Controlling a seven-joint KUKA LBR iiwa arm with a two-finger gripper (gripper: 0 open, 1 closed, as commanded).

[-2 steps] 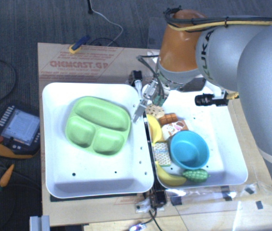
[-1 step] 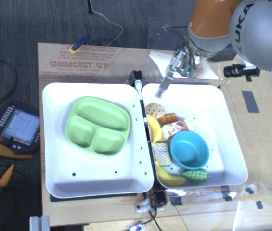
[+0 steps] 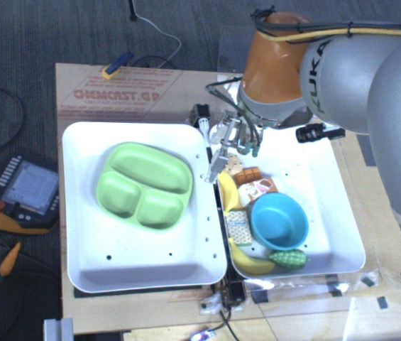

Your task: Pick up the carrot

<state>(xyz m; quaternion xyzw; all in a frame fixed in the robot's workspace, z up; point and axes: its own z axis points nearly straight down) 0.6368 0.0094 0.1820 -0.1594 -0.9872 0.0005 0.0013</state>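
Banana (image 3: 251, 264) & blue bowl (image 3: 278, 220) sit at front of right bin (image 3: 342, 212). Carrot (image 3: 248, 174) lies behind bowl, just beside gripper (image 3: 232, 146) nr the bins' shared wall; claw state: can't tell.

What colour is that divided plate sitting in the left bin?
Light green. The divided plate shows plainly in the camera view, lying in the left bin.

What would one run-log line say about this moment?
gripper: above right bin left edge | grasp: none visible | blue bowl: right bin | green plate: left bin
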